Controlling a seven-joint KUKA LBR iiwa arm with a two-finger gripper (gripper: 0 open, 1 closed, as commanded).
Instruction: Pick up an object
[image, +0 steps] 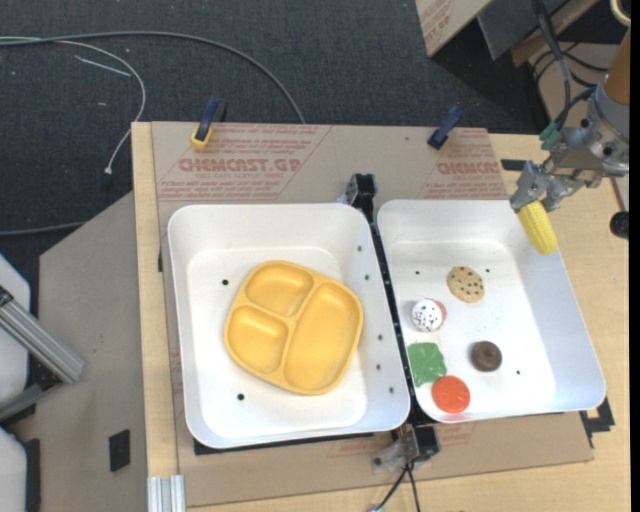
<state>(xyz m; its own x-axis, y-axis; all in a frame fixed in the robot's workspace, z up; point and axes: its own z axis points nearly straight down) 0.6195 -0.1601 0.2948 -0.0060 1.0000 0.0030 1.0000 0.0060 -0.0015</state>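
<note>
My gripper (529, 197) hangs over the far right corner of the right bin (560, 320). It is shut on the top end of a yellow corn cob (539, 227), which slants down and to the right over the bin's rim. On the floor of that bin lie a speckled cookie (465, 284), a white dotted ball (428, 315), a brown doughnut (486, 356), a green piece (426, 362) and a red-orange round piece (451, 394).
The left bin (200, 300) holds a yellow divided plate (294, 326). Blue clamps (208, 122) (444, 127) pin the cardboard sheet at the back. A black latch (361, 188) sits between the bins. Cables run across the dark floor behind.
</note>
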